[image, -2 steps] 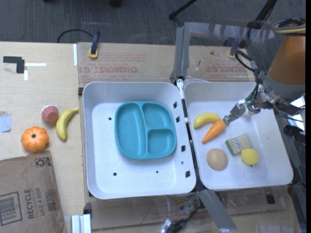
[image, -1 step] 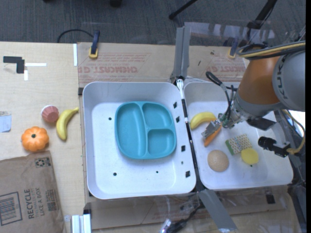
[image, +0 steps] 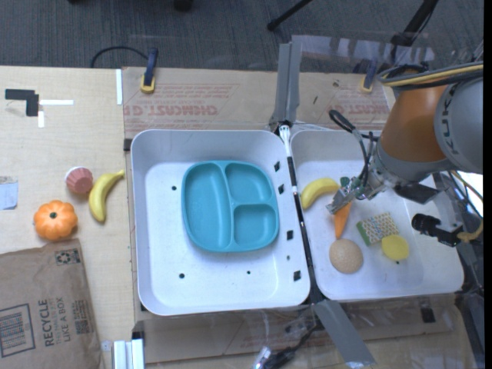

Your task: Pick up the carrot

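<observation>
Brown paper bag (image: 42, 306) bottom left: "RECYCLE" printed sideways, recycling symbol, barcode. Cardboard sheet (image: 192, 98) behind the bins: red upside-down lettering, not fully readable. Grey arm (image: 461, 121): partial "KU".

Light: bright, even, from overhead.
Shadows: soft and short, under the tray (image: 231, 206) and the arm (image: 430, 125).
Glare: mild sheen on the bins' (image: 154, 283) white walls.
Focus: fairly sharp; small parts at the gripper (image: 346, 196) blur.

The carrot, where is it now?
The carrot lies in the right bin, at the gripper, between the banana and the egg.
</observation>
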Action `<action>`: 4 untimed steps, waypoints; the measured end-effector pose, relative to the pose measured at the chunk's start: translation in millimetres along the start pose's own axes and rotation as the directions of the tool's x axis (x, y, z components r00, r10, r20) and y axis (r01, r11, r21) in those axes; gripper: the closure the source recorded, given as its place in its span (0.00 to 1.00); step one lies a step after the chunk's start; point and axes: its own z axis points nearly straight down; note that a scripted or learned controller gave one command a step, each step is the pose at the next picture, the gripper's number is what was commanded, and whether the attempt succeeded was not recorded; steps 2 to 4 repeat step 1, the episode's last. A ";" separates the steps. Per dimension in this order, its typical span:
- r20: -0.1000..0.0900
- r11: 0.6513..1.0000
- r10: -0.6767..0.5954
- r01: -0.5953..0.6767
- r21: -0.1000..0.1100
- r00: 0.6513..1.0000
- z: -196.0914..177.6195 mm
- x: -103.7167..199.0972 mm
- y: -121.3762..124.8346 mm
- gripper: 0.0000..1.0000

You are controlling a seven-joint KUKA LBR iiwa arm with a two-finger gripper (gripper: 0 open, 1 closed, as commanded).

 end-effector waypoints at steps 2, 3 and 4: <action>-0.004 0.998 -0.070 0.070 0.004 0.998 -89.9 88.8 -68.7 1.00; -0.004 0.998 -0.070 0.070 0.004 0.998 -89.9 88.8 -68.7 1.00; -0.004 0.998 -0.070 0.070 0.004 0.998 -89.9 88.8 -68.7 1.00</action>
